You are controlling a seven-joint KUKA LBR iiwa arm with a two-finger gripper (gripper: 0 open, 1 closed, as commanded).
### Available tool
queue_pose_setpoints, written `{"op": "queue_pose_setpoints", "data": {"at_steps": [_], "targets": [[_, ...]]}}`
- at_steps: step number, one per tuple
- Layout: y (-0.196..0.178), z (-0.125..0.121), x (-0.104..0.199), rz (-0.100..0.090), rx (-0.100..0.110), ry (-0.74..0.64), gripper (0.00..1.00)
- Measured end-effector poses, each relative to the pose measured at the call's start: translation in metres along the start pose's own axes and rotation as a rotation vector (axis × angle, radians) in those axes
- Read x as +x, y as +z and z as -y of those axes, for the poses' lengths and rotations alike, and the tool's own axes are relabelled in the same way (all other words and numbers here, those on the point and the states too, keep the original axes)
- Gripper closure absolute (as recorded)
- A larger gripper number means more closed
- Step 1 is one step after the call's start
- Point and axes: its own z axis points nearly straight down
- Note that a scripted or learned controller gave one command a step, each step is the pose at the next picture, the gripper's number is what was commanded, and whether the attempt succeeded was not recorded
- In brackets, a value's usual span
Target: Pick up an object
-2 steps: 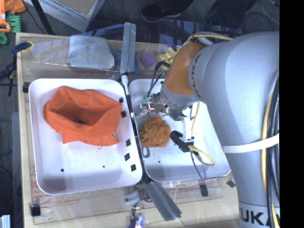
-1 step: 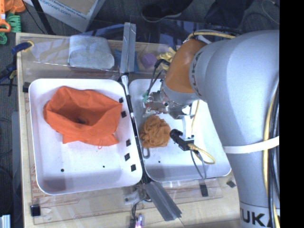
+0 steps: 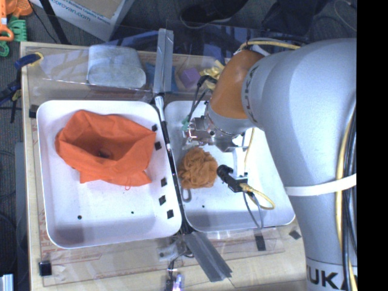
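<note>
A brown fuzzy ball-like object (image 3: 198, 168) lies in the right bin (image 3: 209, 218), near its left wall. My gripper (image 3: 195, 139) hangs directly over the ball's upper edge, with the grey arm and orange band reaching in from the right. Its fingertips are hidden by the wrist and the ball. An orange cloth (image 3: 108, 146) lies crumpled in the upper part of the left bin (image 3: 103, 220).
A grey divider bar (image 3: 163, 59) runs between the bins at the back. A pale folded pad (image 3: 116, 66) sits behind the left bin. Purple and yellow items (image 3: 200, 75) lie behind the right bin. The front halves of both bins show bare white floor.
</note>
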Motion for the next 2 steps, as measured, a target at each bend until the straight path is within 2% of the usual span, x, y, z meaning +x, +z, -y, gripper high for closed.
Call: {"op": "queue_pose_setpoints", "data": {"at_steps": [1, 2], "targets": [[0.012, 0.012, 0.008, -0.012, 0.009, -0.14, 0.0], [-0.036, 0.015, -0.031, -0.01, 0.004, -0.375, 0.0]]}}
